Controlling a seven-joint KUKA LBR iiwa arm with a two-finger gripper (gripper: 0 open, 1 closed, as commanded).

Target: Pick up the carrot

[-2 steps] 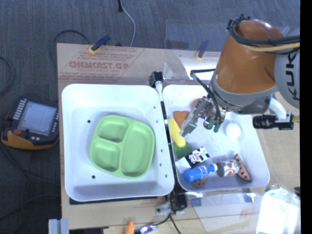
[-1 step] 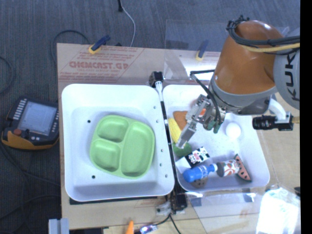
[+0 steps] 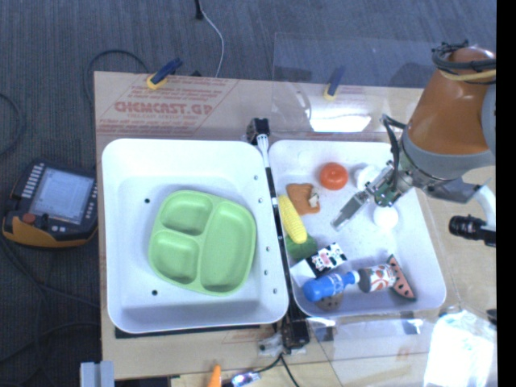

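Dark grey carpet surrounds a brown board, with a black cable trailing across.

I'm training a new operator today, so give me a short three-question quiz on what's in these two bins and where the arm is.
1. True or false: the green divided plate lies in the right bin.
2. The gripper hangs over: A) the left bin, B) the right bin, C) the bare bench.
3. Which yellow item lies beside the right bin's left wall?

Key: 1. False, it lies in the left bin. 2. B. 3. The corn cob.
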